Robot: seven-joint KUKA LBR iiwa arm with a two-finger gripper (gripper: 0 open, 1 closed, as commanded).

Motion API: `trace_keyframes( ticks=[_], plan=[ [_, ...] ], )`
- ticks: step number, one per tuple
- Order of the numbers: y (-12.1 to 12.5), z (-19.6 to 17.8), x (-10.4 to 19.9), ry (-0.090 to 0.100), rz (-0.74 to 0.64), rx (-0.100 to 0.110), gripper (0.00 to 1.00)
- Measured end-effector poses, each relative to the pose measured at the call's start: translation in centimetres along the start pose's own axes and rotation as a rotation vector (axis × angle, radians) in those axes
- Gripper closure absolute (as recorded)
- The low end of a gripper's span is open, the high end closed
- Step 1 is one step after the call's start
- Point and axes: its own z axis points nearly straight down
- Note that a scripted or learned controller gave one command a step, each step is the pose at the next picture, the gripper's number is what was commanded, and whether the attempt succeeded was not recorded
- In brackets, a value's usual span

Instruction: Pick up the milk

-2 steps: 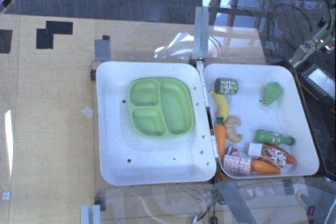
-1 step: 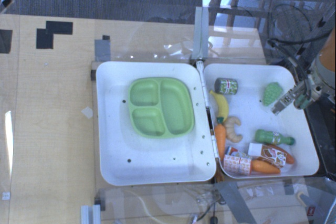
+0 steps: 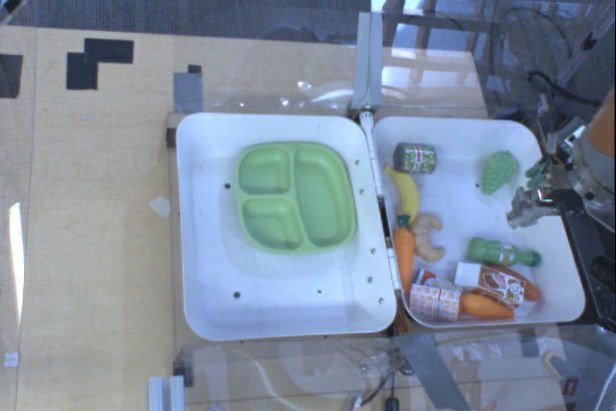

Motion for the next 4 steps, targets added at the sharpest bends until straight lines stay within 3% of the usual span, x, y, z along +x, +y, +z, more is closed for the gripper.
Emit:
trace_keyframes(
  ticks=[1, 2, 3, 4],
  plan=[
    [-0.1, -0.3, 3.1, -0.001, -0.558, -0.004, 1.0],
    [0.3, 0.5, 4.8, -0.001, -0.952, -0.004, 1.0],
    [1.0, 0.4, 4.2, -0.006, -1.576, -0.006, 1.0],
    [-0.1, 0.3, 4.2, -0.006, -1.946, -0.006, 1.0]
  ],
)
